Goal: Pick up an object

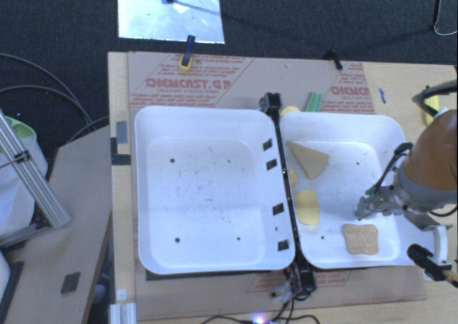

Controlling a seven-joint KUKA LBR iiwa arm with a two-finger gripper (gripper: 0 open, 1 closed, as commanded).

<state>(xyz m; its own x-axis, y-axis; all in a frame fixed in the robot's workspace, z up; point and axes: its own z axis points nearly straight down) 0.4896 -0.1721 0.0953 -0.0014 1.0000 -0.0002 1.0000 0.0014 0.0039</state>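
Claw (371,204) low inside the right bin (386,133), finger state cannot be told; nothing seen held; toast-like slice (360,238) lies flat just below the claw toward the bin's near wall; yellow piece (308,207) and tan wedge (308,159) farther left.

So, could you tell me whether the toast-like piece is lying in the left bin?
No, the toast-like piece lies in the right bin, near its front edge, just below the pincer.

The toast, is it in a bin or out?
In. The toast lies flat on the right bin's floor, beside the gripper.
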